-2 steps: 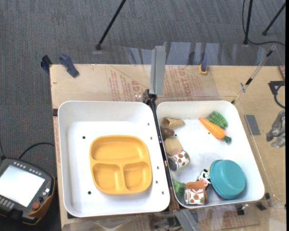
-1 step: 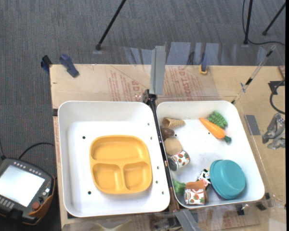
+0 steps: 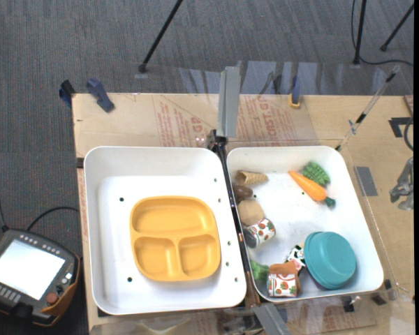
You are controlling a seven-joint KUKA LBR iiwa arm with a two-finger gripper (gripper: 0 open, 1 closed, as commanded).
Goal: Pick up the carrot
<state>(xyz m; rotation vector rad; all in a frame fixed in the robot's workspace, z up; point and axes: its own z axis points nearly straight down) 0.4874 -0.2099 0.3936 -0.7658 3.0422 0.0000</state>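
The carrot (image 3: 308, 185) is orange with a small green stub at its lower right end. It lies at a slant in the upper part of the right bin (image 3: 343, 160), just below a ruffled green leafy toy (image 3: 315, 172). A grey piece of my gripper (image 3: 405, 184) shows at the right edge of the view, outside the right bin and well to the right of the carrot. Nothing is seen held in it.
The right bin also holds a teal bowl (image 3: 330, 259), a strawberry-print can (image 3: 261, 232), a small carton (image 3: 283, 284), a second orange toy (image 3: 287, 266) and several brown food toys (image 3: 248, 195) along its left wall. A yellow divided plate (image 3: 175, 238) lies in the left bin (image 3: 98, 187).
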